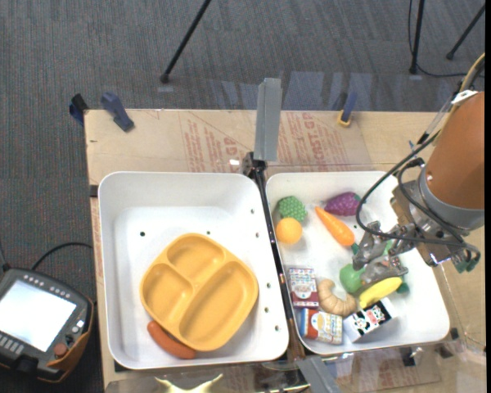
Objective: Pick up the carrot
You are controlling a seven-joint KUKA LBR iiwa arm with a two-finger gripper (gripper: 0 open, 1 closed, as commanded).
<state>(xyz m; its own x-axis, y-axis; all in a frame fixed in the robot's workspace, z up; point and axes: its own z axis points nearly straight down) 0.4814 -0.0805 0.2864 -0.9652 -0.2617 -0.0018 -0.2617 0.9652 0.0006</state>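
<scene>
Carrot (335, 226) just beside purple grapes (344, 203) — light, rigid, slick; best pinched mid-body. Gripper (375, 256) near it — finger state unclear.

Both white bins (114, 219) are viewed from one fixed camera set above the bench (188, 137), angled downward at moderate distance.

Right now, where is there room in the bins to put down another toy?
Most room is in the left bin: bare white floor lies all around the yellow plate, widest at the top and left. A sausage sits under the plate's lower edge. The right bin is crowded; the carrot, croissant and banana lie close, the gripper above them.
</scene>
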